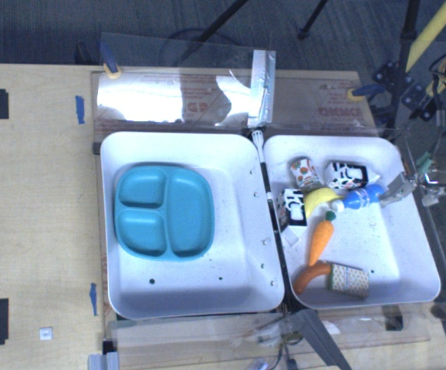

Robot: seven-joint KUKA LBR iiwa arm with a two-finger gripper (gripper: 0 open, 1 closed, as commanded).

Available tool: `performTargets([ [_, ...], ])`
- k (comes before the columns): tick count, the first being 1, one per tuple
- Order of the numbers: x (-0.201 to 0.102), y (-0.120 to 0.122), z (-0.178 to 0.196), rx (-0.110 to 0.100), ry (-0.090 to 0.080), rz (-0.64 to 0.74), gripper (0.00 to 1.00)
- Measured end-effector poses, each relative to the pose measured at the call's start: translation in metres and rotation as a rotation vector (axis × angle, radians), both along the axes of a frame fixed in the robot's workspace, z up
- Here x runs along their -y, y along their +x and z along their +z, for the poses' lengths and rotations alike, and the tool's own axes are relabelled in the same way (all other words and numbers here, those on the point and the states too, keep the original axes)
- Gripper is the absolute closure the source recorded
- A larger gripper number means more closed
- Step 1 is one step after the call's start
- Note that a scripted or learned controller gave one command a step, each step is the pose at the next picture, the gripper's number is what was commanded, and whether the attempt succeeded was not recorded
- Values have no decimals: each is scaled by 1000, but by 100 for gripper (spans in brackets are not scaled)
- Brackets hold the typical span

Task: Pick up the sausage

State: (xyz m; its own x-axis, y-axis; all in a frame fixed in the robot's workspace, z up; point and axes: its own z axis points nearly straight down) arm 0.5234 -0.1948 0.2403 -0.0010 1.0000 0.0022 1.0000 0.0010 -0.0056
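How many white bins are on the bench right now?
2. The left shallow white bin holds a blue three-compartment plate; the right shallow white bin, beside it, holds the jumble of toy food.

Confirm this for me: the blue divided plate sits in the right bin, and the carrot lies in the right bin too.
Not quite. The camera view shows the blue divided plate in the left bin. The carrot does lie in the right bin.
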Motion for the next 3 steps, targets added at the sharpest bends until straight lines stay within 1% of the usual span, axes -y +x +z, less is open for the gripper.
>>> performTargets([
  [1, -29, -20, -44, 0, 1, 82, 0],
  [2, -28, -19, -37, 0, 0, 81, 100],
  [3, -70, -42, 81, 4, -2, 228, 100],
])
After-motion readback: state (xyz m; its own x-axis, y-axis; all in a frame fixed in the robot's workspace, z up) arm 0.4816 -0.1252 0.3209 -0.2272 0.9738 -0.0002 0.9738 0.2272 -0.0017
